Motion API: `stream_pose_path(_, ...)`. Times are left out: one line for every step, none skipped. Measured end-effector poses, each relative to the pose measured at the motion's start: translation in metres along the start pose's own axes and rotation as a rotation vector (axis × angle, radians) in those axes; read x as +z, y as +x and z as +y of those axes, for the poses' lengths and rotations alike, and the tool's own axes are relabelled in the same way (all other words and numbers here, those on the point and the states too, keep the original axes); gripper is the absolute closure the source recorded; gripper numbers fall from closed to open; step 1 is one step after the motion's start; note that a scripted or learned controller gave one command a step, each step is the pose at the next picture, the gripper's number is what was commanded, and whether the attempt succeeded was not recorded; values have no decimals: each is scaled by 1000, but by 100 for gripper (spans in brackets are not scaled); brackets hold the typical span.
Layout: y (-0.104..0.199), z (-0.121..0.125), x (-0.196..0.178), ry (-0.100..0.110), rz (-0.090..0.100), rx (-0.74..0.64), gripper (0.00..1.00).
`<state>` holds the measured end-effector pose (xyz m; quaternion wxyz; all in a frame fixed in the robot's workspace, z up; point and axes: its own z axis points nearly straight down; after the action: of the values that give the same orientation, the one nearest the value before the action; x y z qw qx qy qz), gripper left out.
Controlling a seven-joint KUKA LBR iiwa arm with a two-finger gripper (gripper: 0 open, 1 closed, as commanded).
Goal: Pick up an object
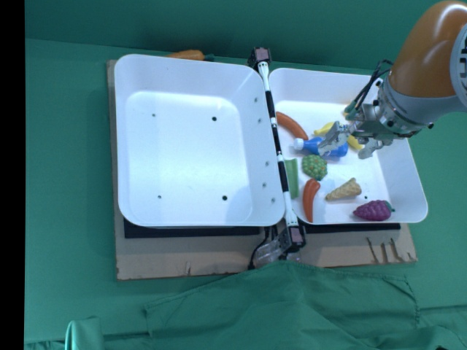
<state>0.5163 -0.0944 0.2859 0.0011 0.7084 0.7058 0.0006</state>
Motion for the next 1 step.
stream_pose_path(-17,9,99,0,2,2,0)
